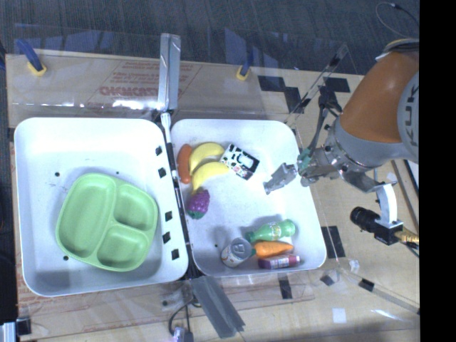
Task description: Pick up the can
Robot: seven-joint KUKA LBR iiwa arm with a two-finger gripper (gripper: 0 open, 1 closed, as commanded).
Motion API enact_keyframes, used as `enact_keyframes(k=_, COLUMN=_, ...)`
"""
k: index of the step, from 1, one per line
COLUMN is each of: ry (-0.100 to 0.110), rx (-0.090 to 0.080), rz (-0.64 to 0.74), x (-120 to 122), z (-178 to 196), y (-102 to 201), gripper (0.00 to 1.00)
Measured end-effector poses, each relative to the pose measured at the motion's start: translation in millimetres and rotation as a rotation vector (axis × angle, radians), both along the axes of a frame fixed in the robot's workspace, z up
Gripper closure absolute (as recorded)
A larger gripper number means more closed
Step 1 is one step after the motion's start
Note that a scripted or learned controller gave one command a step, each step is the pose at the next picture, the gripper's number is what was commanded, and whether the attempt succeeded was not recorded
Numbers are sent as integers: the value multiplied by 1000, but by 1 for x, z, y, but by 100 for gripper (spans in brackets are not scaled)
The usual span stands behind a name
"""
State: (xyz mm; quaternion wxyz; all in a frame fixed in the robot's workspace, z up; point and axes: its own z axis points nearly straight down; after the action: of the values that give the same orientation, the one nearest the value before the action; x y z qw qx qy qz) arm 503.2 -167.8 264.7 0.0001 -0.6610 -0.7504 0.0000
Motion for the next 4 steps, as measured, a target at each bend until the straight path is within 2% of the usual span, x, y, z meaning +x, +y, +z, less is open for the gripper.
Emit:
enact_keyframes(k=1, ry=7, rx=1, rz=-230, x=-27, z=-63, y=51, gripper=0)
enact_keyframes(k=2, ry=7, rx=1, rz=-169, x=-21, z=-132, y=34, gripper=0)
enact_keyframes(k=3, ry=5, rx=0, rz=-235, x=-28, z=-174, y=78, gripper=0)
enact_keyframes(k=4, ry=2, rx=1, rz=-345, x=-27, z=-94, y=4, gripper=0)
